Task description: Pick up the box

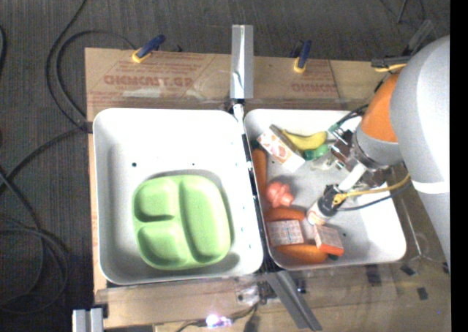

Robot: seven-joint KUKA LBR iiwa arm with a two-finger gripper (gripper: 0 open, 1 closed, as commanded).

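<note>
A white and red box [281, 148] lies at the back left of the right bin [380, 239], next to a yellow banana [307, 137]. A second, smaller red and white box [330, 238] rests near the bin's front, against an orange item with a printed label [287, 234]. My gripper [338, 153] hangs over the back middle of the right bin, just right of the banana and a small green thing [314, 153]. It is apart from the white and red box and well behind the small box. Nothing shows between its fingers.
An orange carrot-like piece [259, 170] lies along the right bin's left wall, with a pink-red item [279, 194] beside it. The left bin [117, 140] holds a green divided plate [181, 219]. The arm's grey body [431, 126] overhangs the right bin's right side.
</note>
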